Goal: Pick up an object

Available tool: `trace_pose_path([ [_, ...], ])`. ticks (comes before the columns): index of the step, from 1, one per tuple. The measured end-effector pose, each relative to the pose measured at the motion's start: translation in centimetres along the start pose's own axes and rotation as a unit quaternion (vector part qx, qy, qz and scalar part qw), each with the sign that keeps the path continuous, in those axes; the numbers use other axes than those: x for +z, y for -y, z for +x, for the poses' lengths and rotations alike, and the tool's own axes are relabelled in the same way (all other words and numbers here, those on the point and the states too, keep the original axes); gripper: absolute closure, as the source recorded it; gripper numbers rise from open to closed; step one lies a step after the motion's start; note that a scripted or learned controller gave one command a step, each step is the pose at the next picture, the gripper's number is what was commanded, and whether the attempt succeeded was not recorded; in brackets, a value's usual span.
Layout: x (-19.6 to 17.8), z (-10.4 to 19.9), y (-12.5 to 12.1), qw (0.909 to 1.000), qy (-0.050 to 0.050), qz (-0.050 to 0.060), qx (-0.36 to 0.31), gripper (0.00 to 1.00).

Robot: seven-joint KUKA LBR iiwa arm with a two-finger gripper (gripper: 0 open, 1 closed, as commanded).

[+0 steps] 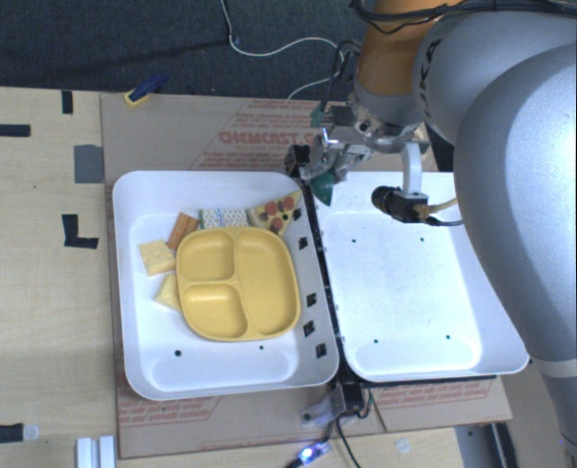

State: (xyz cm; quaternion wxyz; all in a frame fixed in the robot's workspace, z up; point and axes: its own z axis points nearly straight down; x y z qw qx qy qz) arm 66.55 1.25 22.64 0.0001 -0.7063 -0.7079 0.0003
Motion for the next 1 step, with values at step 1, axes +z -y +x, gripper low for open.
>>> trace_pose_path([
  [1, 0.78, -1.95, 0.22, 1.0, 0.001, 0.001, 0.002, 1.0],
])
